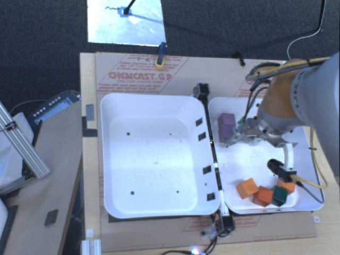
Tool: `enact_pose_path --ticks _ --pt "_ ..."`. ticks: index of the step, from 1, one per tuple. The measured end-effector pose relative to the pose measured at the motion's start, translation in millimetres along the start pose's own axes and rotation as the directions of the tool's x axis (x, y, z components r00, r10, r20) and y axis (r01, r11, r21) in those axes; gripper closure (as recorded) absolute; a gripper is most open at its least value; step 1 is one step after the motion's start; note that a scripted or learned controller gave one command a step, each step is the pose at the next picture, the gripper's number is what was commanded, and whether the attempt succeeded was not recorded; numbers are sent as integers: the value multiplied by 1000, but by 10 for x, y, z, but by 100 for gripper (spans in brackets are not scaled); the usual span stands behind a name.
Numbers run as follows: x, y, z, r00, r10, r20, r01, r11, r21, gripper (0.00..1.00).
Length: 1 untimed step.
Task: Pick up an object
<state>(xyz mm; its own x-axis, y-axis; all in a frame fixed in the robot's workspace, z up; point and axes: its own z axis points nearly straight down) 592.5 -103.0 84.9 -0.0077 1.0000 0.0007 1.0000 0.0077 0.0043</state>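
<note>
Progress was partial at best, as far as you could read it from this shot: nothing was lifted yet. The arm (297, 97) reached in from the right over the right bin (249, 158), and its pincer (234, 138) sat low near the bin's left wall, just beside the purple block (227, 125), at the block's lower right edge. You couldn't tell how wide the pincer was or whether it touched the block; the wrist hardware hid the tips, so I wouldn't count it as a grasp. The purple block stood on the bin floor in the upper left part of the right bin, upright as far as I could see. The other candidates were clustered at the bin's lower right: orange block (247, 187), red-orange block (263, 196), green block (280, 196) and a smaller orange piece (286, 185), touching or nearly so, well apart from the pincer. The left bin (114, 142) played no part. Judgement: approach was done, close and lift were left. Watch for the block getting nudged against the wall instead of gripped.
</note>
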Motion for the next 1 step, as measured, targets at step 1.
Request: enact_pose_path --ticks 1 --pt "46 416 14 1000 2 0 -2 1000 6 0"
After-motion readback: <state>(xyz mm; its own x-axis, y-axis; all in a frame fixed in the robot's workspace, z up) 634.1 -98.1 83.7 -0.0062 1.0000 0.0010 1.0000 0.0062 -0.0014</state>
